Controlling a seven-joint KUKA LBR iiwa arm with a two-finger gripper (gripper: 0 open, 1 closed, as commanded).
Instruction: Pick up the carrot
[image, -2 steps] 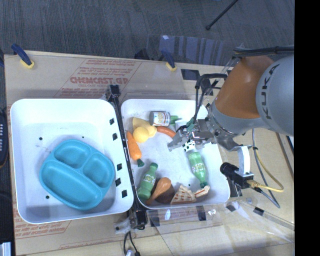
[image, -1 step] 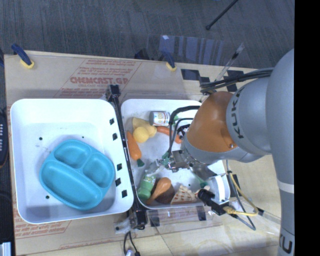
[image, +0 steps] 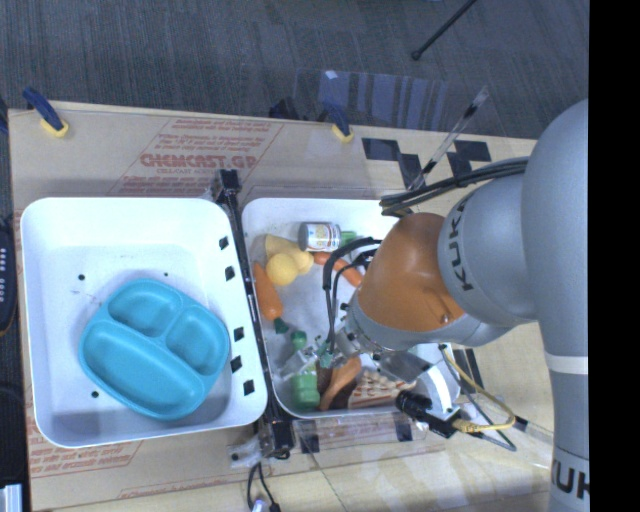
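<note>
While the arm (image: 440, 275) hangs low over the right bin (image: 262, 215), its gripper (image: 322, 368) sits at that bin's near end, down among a clutter of green and brown pieces (image: 305, 388); whether it is open or closed cannot be told, since the wrist covers it. Farther up the same bin, the carrot (image: 267, 292) lies along the left wall, well apart from the gripper and not held. A small green piece (image: 282, 325) rests between carrot and gripper. Just beyond the carrot sits a yellow pear-like fruit (image: 287, 266), then a small bottle (image: 322, 237) on its side near the far wall. Left of this bin, the other bin (image: 60, 220) holds a blue divided tray (image: 155, 346).
</note>
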